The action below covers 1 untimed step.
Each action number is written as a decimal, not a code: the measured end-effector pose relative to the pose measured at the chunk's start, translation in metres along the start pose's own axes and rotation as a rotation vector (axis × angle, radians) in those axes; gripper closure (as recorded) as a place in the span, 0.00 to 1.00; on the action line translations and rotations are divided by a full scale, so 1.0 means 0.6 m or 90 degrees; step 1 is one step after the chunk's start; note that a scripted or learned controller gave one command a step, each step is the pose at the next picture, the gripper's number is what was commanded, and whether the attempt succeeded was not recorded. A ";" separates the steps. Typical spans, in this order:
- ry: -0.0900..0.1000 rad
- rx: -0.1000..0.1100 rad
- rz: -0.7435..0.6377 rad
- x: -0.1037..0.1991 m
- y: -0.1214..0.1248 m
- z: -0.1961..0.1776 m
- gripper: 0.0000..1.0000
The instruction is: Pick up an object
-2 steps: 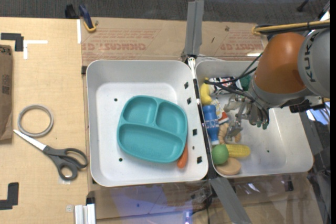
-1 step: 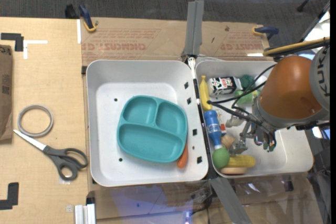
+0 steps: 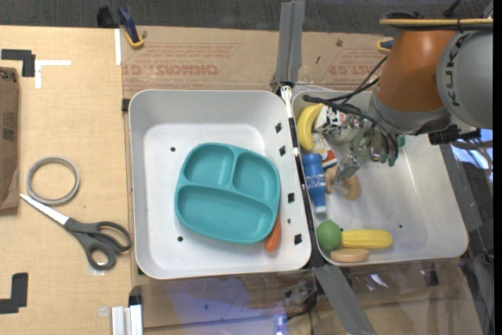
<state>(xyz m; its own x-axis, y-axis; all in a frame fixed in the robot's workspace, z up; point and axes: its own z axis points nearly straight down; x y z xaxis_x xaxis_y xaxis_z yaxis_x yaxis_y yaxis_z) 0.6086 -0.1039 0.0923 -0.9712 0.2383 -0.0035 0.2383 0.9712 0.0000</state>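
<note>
My gripper hangs low over the left half of the right bin, below the orange wrist band. Directly under it lies a small tan-brown object. A yellow banana lies at the bin's far left corner. Just left of the gripper, a blue bottle lies along the bin's left wall. At the near edge sit a green ball, a yellow corn cob and a tan oblong piece. The arm hides whatever lies under it.
The left bin holds a teal divided plate with an orange carrot at its near right edge. Scissors and a tape ring lie on the bench at left. Cables trail beside the wrist.
</note>
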 end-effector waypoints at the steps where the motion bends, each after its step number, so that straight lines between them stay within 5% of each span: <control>1: 0.001 0.000 0.111 0.067 -0.012 0.000 0.00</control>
<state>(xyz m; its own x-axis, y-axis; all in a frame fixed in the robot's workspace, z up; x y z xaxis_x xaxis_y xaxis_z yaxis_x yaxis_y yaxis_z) 0.5677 -0.1011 0.0922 -0.9151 0.4032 -0.0015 0.4032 0.9151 0.0002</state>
